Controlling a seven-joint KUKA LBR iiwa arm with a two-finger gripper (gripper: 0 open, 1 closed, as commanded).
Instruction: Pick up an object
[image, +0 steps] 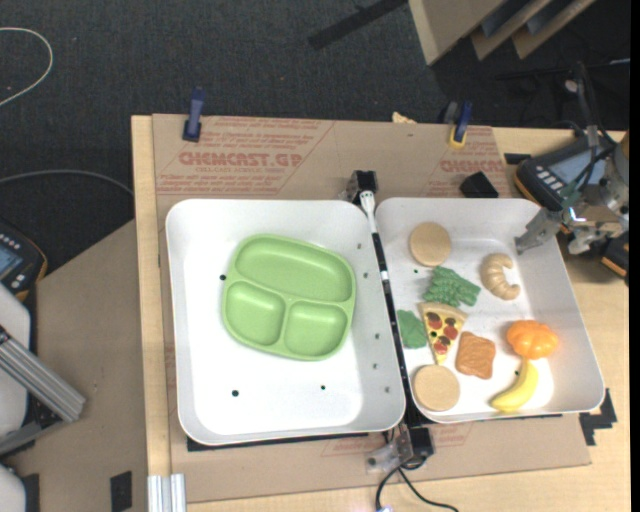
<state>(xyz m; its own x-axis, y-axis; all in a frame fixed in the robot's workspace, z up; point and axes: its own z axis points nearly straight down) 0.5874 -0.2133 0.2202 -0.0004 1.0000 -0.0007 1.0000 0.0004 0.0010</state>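
Observation:
The right bin (560, 262) holds toy food: a tan round cracker (430, 243), a croissant (500, 275), a green leafy piece (450, 288), a pizza slice (441, 332), a brown toast square (475, 354), an orange pepper (530, 338), a banana (516, 388) and a second tan disc (436, 387). My gripper (562, 215) hangs at the bin's far right corner, above and to the right of the croissant, touching none of the food. Its dark, cluttered shape there hides how it stands.
A green divided plate (288, 296) lies in the left bin (190, 330). A black hinge strip (380, 280) runs between the bins. Both bins rest on a cardboard sheet (300, 155) held by two blue clamps (193, 115).

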